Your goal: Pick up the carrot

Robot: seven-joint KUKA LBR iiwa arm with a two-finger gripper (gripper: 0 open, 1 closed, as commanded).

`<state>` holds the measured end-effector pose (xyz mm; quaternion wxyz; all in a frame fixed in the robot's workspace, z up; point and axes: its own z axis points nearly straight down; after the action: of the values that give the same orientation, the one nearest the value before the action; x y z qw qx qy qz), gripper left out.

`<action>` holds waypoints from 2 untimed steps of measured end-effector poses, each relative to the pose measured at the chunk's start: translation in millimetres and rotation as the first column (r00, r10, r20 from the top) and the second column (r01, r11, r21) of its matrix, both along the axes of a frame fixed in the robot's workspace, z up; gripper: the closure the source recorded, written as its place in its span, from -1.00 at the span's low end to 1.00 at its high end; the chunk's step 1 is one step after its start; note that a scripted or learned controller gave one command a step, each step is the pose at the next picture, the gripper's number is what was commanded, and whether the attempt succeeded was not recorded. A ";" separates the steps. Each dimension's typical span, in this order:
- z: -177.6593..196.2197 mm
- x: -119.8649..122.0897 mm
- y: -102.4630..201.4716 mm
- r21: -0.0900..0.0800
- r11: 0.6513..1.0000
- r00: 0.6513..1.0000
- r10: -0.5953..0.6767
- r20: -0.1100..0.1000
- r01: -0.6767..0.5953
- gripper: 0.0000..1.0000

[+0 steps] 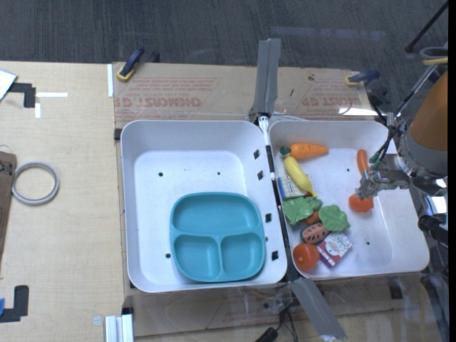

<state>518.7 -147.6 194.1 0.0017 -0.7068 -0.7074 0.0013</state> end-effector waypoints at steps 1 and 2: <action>-25.9 73.4 19.8 -0.002 0.996 0.996 -0.087 0.003 0.087 -1.00; -2.5 133.8 95.5 -0.001 1.000 1.000 -0.001 0.004 0.001 -1.00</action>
<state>652.5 -52.2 191.5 -0.0002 -0.7072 -0.7070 0.0005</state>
